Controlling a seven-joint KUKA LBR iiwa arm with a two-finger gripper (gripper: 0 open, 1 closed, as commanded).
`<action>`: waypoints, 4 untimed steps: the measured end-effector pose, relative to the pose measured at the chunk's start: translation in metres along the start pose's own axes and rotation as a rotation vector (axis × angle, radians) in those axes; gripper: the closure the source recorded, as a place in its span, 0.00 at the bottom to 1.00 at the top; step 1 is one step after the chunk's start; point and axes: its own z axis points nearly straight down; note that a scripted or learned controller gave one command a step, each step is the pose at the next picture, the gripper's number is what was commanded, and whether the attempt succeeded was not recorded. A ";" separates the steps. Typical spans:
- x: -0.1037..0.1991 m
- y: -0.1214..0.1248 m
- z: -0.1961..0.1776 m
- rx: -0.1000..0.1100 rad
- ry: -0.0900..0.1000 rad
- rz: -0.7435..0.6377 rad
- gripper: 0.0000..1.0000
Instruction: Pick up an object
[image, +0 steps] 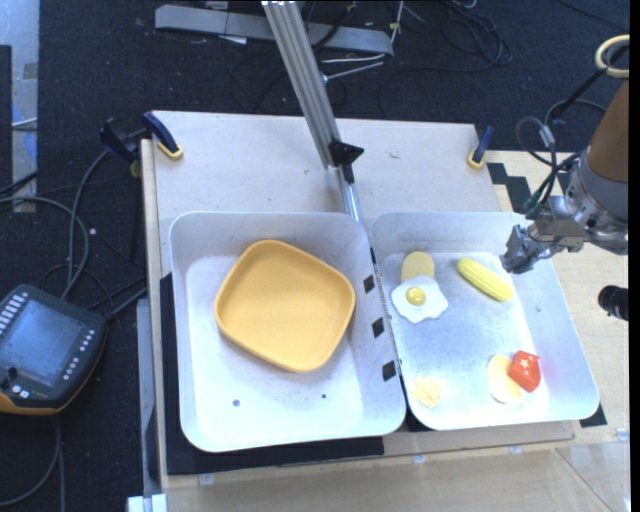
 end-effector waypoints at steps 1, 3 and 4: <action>0.049 0.010 0.021 0.005 0.002 -0.004 1.00; 0.150 0.015 0.037 0.003 0.001 -0.005 1.00; 0.197 0.031 0.054 0.005 0.001 -0.004 1.00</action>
